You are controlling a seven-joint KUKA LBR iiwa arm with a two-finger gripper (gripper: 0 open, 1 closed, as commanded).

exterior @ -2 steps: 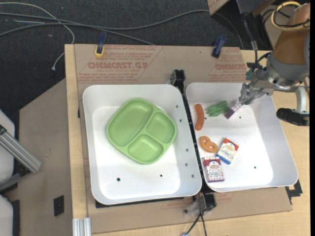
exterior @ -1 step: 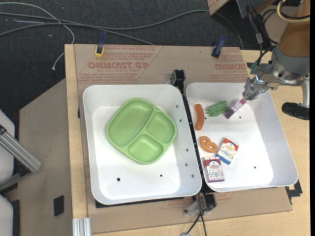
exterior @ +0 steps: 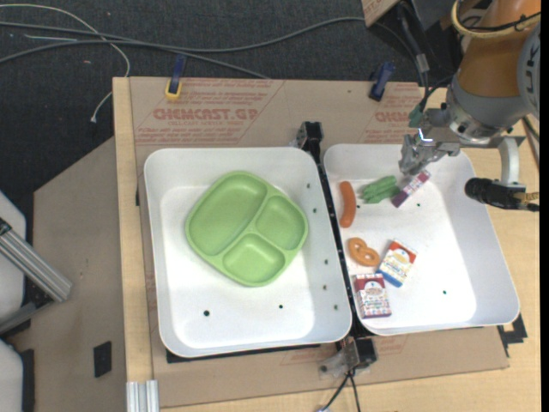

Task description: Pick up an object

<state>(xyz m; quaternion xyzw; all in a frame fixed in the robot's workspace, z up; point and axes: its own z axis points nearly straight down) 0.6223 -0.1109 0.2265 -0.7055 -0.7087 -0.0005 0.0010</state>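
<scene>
My gripper (exterior: 418, 166) hangs over the back of the right bin (exterior: 480, 264), coming in from the upper right. Its fingers are shut on the top end of a small purple and white stick (exterior: 408, 190), which slants down to the left below them. A green bean pod (exterior: 376, 189) lies just left of the stick, touching or nearly touching it. Further left an orange sausage (exterior: 346, 203) lies along the bin's left wall. Nearer the front lie a pretzel (exterior: 362, 251), a small blue and white box (exterior: 397, 263) and a purple card pack (exterior: 371, 295).
The left bin (exterior: 171, 290) holds a green divided plate (exterior: 248, 227). A black divider (exterior: 328, 230) runs between the bins. A black cylinder (exterior: 493, 193) on the arm reaches over the right bin's right edge. Cardboard surrounds both bins.
</scene>
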